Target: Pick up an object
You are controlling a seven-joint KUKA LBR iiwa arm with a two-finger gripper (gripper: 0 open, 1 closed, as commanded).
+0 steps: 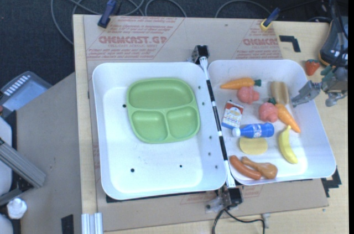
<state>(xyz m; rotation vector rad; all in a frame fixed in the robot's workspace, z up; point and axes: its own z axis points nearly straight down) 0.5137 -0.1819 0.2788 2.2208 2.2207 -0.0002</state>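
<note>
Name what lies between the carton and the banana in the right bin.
In the camera view, the blue bottle lies on its side between the carton and the banana.

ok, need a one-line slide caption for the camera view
Gripper at the right bin's far-right rim, toy food untouched; green divided plate in the left bin.

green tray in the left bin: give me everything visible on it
The green tray is a light green, matte, plastic-looking divided plate with rounded corners: one wide compartment on the far side, two smaller ones on the near side. It lies flat and upright on the left bin floor, toward the far half, slightly rotated. Nothing sits in it; only the bin touches it.
</note>
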